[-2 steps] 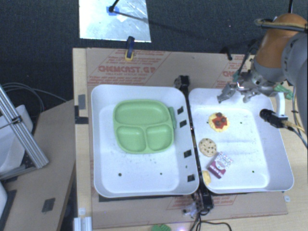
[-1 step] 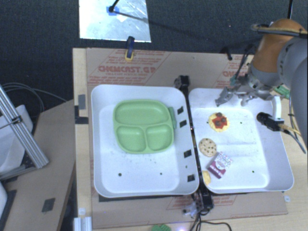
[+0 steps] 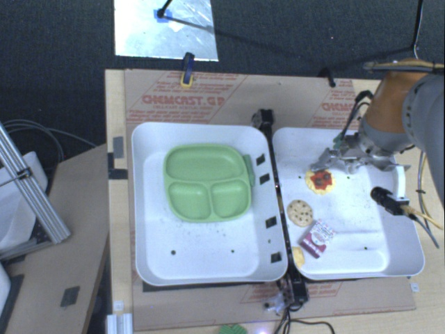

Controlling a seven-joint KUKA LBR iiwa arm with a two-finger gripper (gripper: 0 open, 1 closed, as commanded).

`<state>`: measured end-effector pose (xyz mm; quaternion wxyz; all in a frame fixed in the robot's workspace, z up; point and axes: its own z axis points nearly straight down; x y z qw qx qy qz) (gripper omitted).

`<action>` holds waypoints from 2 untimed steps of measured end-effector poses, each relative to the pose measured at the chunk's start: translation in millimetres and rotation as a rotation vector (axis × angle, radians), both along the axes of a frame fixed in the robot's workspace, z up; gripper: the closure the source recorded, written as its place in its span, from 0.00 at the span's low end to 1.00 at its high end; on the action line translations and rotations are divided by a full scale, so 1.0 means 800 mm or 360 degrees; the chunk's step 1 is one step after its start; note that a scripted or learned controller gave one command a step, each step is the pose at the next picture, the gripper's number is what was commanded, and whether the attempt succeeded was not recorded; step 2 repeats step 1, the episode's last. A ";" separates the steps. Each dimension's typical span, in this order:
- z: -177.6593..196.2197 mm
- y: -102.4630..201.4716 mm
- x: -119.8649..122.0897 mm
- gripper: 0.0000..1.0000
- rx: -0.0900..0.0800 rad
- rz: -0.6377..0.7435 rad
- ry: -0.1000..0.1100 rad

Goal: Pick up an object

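Nearest the front edge of the desk (image 3: 139, 82), in the right bin (image 3: 403, 256), a small yellow piece (image 3: 297, 256) lies against the bin's left wall at its near corner. Just beyond it sits a pink-and-white packet (image 3: 318, 238), tilted, and just past that a round cookie (image 3: 300, 212). Farther back lies a yellow disc with a red topping (image 3: 320, 181), apart from the cookie. The claw (image 3: 332, 156) hangs just above and behind this disc, toward the bin's far edge; nothing shows between its fingers, and whether they are parted or closed cannot be told. The left bin (image 3: 149, 256) holds a green divided tray (image 3: 207, 182) near its middle. Beyond both bins, a yellow-and-blue clamp (image 3: 187, 70) sits at the desk's far edge.
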<state>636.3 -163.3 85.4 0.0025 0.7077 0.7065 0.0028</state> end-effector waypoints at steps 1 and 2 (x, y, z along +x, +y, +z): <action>0.019 0.001 0.004 1.00 -0.0002 0.0007 -0.0010; 0.019 0.001 0.004 1.00 -0.0002 0.0007 -0.0010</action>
